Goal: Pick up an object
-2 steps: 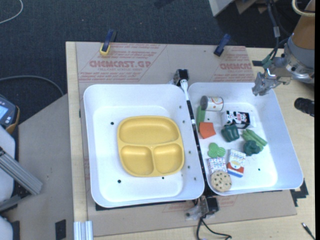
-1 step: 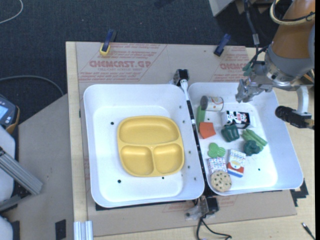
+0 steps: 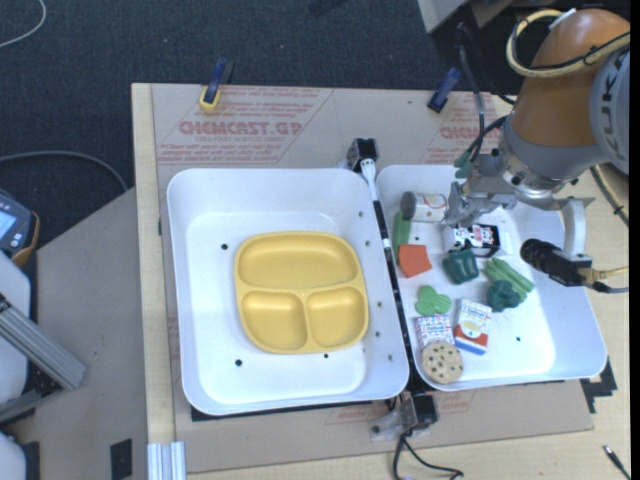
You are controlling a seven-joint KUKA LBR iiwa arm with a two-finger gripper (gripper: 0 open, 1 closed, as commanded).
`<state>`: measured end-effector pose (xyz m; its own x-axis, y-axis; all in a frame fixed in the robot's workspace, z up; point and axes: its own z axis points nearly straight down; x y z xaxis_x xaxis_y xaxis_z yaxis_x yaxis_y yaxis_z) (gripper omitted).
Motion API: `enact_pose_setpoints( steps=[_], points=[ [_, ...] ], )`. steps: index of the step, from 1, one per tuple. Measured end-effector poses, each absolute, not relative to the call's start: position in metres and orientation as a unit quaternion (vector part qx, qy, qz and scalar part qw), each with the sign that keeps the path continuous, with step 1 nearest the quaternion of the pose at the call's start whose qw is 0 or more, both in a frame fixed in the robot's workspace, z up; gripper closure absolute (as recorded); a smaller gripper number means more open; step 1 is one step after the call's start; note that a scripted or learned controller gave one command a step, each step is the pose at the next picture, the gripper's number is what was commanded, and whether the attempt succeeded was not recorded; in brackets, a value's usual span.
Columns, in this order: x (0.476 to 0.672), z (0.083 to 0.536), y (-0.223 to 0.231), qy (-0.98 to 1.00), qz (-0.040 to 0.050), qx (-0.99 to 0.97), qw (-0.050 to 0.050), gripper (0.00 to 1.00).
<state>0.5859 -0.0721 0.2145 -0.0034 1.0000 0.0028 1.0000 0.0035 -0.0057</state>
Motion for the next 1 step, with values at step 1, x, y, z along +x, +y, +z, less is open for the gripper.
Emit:
enact_pose_setpoints(
  steps=[1],
  points=[
    [0.5667, 0.2274, -0.0229, -0.709, 0.0002, -0.705, 0.002, 1.0]
  ],
)
